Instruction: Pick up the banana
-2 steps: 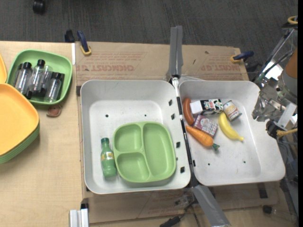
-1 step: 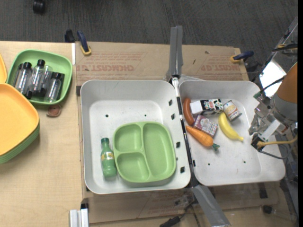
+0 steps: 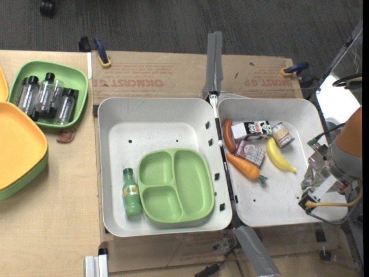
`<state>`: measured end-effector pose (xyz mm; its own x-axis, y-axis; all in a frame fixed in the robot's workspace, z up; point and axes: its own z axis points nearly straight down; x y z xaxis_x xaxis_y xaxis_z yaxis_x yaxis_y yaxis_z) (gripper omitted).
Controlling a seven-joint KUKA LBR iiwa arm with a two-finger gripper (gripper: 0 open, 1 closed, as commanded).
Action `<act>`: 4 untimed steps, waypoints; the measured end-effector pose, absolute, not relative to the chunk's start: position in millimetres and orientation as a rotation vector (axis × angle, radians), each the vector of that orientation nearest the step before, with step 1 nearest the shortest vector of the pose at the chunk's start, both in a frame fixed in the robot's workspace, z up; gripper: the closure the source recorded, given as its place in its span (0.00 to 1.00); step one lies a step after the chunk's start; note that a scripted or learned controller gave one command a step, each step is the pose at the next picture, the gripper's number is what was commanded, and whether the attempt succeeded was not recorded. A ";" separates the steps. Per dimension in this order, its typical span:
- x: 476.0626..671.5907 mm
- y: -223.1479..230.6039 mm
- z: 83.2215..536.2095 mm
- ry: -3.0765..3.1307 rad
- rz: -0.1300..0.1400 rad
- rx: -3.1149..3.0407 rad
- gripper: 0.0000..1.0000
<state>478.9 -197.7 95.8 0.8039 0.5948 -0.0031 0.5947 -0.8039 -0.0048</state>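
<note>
The right shallow white bin (image 3: 300, 209) holds the curved yellow banana (image 3: 279, 155), lying well left of the gripper (image 3: 316, 184) at the bin's right edge; whether that gripper is open I cannot tell. An orange carrot (image 3: 245, 165) lies beside the banana. The left white bin (image 3: 115, 154) holds a green divided plate (image 3: 174, 184) and a small green bottle (image 3: 131, 192).

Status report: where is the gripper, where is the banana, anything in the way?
Gripper at right bin's right edge, holding nothing. Banana lies free in right bin, small can by its upper end. Path between looks open.
</note>
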 end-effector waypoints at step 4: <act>485.2 -219.8 91.4 -0.335 0.003 -3.118 1.00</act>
